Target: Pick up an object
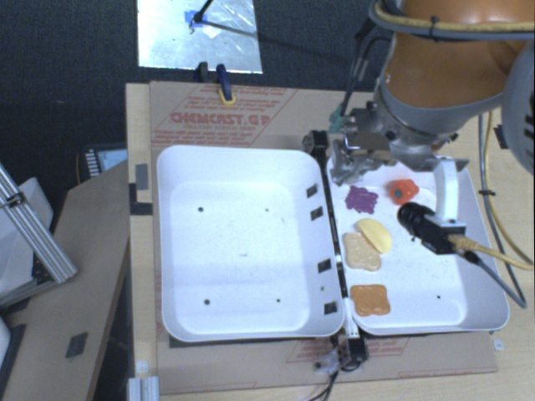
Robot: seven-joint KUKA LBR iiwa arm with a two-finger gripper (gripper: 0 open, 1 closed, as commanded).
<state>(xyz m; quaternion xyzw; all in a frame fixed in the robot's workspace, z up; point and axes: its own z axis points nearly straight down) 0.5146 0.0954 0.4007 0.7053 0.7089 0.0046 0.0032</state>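
Note:
The right bin holds several small items. A purple piece lies near its back left, with a red-orange piece to its right. A yellow piece rests against a tan slice, and an orange-brown square lies near the front. My gripper hangs over the bin's back left corner, just behind and left of the purple piece. Nothing shows in its grasp. The arm's grey and orange body hides the bin's back edge.
The left bin stands beside the right one, their shared rim carrying black clips. A black cylinder with a yellow cable juts over the right bin's middle. Both bins sit on cardboard.

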